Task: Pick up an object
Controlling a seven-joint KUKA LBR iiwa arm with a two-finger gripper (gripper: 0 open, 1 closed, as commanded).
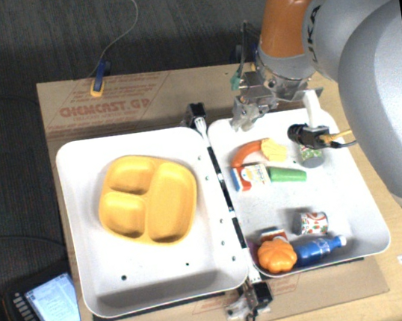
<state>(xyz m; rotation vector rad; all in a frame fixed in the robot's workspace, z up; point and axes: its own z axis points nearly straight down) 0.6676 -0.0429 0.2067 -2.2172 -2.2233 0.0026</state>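
Note:
The right bin holds several small objects. An orange-red curved piece and a pale yellow piece lie near its far side, with a red-and-white carton and a green tube just in front of them. At the near edge sit an orange pumpkin-shaped toy, a blue bottle and a patterned cup. My gripper hangs over the bin's far left corner, above the orange-red piece, open with nothing between its fingers.
The left bin holds a large yellow compartment tray. A small green-and-white can stands by the right bin's far right side. A black divider clip sits between the bins at the back.

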